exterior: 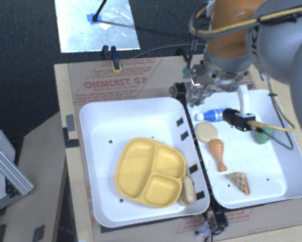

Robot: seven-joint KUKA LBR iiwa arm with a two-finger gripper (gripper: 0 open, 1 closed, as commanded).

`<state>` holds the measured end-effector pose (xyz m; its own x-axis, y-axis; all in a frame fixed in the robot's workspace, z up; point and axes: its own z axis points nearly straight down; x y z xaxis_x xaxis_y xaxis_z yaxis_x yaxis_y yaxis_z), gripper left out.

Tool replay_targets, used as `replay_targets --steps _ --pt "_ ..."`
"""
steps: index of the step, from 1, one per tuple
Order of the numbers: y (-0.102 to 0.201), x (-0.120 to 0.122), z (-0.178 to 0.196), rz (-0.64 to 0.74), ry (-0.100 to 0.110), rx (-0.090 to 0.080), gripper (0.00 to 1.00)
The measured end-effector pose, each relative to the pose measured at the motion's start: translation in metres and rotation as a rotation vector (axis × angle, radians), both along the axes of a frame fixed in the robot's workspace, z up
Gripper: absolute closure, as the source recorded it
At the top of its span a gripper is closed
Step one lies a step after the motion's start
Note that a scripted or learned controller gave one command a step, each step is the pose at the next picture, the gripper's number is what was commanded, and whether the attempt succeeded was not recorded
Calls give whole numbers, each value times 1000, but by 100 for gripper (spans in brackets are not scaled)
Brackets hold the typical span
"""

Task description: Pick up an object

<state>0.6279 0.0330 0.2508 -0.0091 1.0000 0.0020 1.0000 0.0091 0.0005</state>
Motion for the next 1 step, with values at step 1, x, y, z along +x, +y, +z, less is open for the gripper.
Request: replay_targets --steps 1 --pt "49 -26 -18 0 3 0 100"
